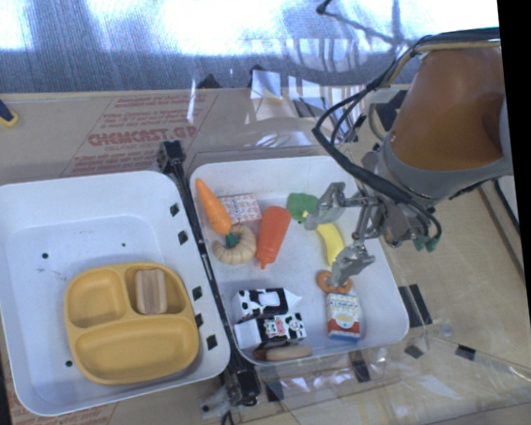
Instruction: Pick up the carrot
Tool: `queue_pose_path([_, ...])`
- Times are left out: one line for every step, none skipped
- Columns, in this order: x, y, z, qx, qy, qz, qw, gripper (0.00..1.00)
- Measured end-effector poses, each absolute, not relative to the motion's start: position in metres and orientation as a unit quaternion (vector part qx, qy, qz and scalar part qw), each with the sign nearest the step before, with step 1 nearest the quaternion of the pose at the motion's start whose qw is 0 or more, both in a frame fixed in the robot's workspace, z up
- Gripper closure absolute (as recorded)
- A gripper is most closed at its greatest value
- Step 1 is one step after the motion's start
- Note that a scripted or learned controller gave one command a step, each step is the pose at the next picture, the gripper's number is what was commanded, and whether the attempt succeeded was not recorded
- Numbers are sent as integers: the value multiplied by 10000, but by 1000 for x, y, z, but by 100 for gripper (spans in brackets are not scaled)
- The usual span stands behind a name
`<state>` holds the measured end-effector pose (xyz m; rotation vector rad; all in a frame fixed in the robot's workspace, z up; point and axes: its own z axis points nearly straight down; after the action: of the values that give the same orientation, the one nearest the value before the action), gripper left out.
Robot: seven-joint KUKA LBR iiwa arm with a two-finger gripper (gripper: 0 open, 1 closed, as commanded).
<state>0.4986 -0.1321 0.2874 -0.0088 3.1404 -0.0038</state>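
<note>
The carrot (212, 207) lies in the right bin (386, 284), near its far left corner, just beside a small pink box (240, 207). A little pumpkin (235, 245) sits just near of the carrot, and an orange bottle (272, 234) lies to its right. The gripper (340, 228) hangs over the right side of that bin with its fingers spread wide. Nothing is between them. A yellow banana (331, 241) lies just under the gripper. The carrot is well apart from the gripper. The left bin (21, 223) holds a yellow tray (128, 344).
</note>
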Motion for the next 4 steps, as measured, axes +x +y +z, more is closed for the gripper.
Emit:
queue_pose_path([577,-118,206,1085,9941,-1,-7,0])
queue_pose_path([602,-100,89,502,9987,11,-13,0])
queue_pose_path([605,-99,104,455,9990,-2,29,100])
queue_pose_path([576,-48,218,2009,9796,7,47,100])
